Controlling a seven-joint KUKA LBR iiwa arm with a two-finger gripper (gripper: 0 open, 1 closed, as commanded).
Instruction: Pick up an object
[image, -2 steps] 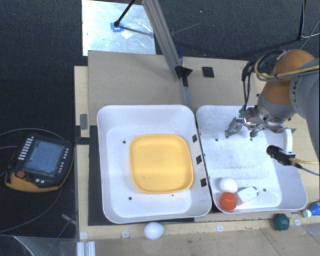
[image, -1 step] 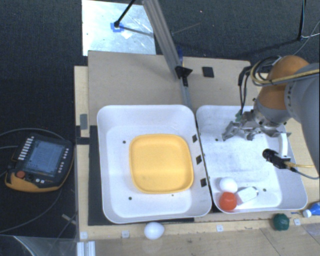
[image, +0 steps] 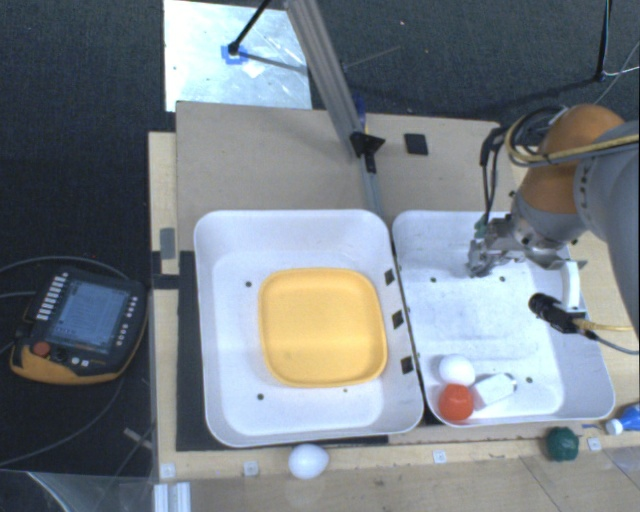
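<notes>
Arm comes in from the right, orange band above the wrist, bent down over the right bin. Gripper sits low over the bin's back part, near its back wall, pointing down at bare floor. Fingers: cannot tell how far open, too small and dark against the wrist; nothing seen between them.

Objects to pick are all at the right bin's front edge, well apart from the gripper: white ball, red ball touching it just in front, and a white piece lying just right of the red ball. A black cable plug hangs over the bin's right side.

Left bin touches the right bin along its left wall and holds a yellow plate lying flat at its middle.

Outside the bins on the counter: white egg just in front of the left bin, green ball past the right bin's front right corner. A pendant with a screen lies on the floor, well left of the left bin.
</notes>
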